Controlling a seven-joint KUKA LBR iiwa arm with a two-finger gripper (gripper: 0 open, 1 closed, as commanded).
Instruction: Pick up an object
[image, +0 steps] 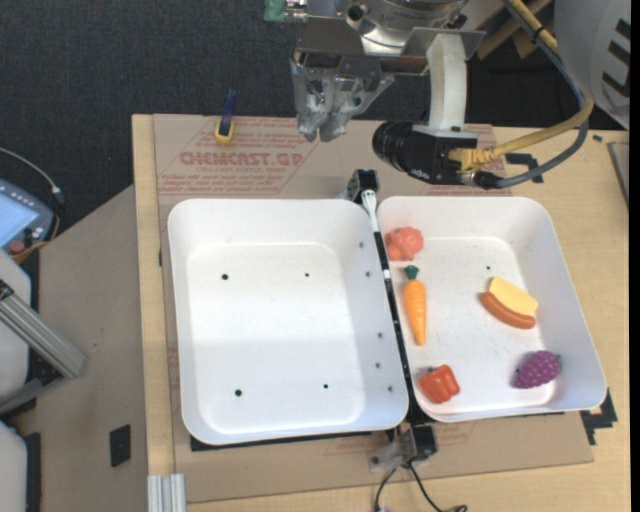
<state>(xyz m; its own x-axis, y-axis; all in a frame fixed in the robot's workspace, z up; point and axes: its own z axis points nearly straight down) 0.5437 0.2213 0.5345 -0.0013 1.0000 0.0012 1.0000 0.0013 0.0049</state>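
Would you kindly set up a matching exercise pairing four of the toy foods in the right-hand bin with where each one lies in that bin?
Things:
1. carrot
2. purple grapes
3. pink lump
4. red pepper

Places in the right bin:
A. near corner on the divider side
B. far corner on the divider side
C. near corner on the outer side
D. along the divider, midway down

Pairs: 1-D, 2-C, 3-B, 4-A

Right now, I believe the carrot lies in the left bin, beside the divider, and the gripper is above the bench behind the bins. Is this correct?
Not quite: the camera view shows the carrot in the right bin, beside the divider. The gripper is above the bench behind the bins, as you said.
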